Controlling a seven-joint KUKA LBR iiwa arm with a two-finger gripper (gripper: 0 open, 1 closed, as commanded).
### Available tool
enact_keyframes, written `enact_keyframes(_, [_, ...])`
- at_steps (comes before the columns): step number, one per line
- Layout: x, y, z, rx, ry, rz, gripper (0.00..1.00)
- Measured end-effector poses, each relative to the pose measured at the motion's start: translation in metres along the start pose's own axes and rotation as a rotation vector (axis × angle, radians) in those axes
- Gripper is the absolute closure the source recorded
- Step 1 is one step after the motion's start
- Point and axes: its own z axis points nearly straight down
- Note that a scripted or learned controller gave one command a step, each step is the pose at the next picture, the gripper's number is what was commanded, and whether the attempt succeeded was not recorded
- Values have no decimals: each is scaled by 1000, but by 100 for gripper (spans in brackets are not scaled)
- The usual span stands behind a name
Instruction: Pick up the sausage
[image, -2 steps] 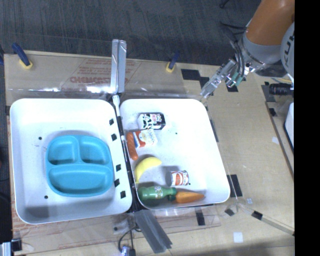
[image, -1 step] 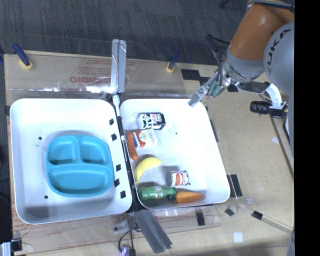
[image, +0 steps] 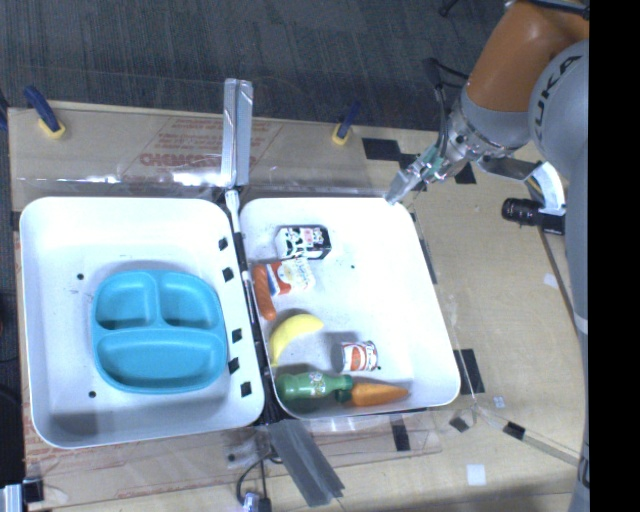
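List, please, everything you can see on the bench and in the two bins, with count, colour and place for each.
left bin: 1, white, left half of bench
divided tray: 1, blue, inside left bin
right bin: 1, white, beside left bin
milk carton: 1, black-and-white, right bin's upper left
sausage: 1, orange-red, along right bin's left wall
lemon: 1, yellow, below sausage
can: 1, red-and-white, right of lemon
bottle: 1, green, lying at right bin's front edge
carrot: 1, orange, right of bottle
clamps: 2, blue, bench's far edge
gripper: 1, grey, above right bin's far right corner
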Motion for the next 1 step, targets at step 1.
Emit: enact_keyframes(1, [1,2,-11,0,-2,-8,100])
